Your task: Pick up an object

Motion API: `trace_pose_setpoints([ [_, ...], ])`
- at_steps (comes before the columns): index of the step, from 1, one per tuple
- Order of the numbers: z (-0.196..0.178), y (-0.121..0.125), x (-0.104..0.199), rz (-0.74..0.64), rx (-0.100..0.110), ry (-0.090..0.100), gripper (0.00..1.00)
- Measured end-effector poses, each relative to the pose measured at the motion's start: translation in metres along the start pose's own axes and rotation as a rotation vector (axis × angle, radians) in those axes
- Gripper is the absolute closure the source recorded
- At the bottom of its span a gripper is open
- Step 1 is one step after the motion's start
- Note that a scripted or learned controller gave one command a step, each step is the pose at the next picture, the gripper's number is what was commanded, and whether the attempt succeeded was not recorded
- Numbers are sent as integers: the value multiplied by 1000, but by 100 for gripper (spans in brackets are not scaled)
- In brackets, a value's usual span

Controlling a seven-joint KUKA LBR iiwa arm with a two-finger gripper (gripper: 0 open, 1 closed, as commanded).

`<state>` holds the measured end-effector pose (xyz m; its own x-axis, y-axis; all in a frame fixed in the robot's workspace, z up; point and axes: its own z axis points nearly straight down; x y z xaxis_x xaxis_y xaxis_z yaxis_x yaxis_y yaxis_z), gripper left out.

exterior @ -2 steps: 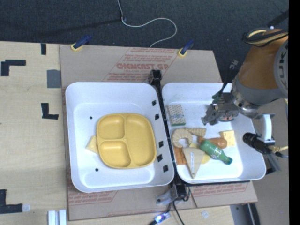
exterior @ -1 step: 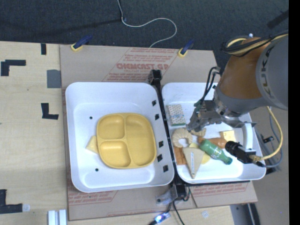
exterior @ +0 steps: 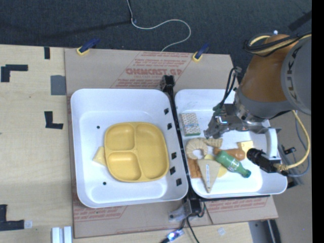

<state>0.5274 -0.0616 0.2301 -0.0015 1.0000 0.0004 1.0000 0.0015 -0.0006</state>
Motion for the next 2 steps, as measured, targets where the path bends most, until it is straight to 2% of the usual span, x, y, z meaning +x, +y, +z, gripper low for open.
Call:
trace_pose_setpoints([
  [1, 5, 2, 3, 0, 3, 0, 100],
  [2, 9, -12, -7, 2, 3, -1, 100],
])
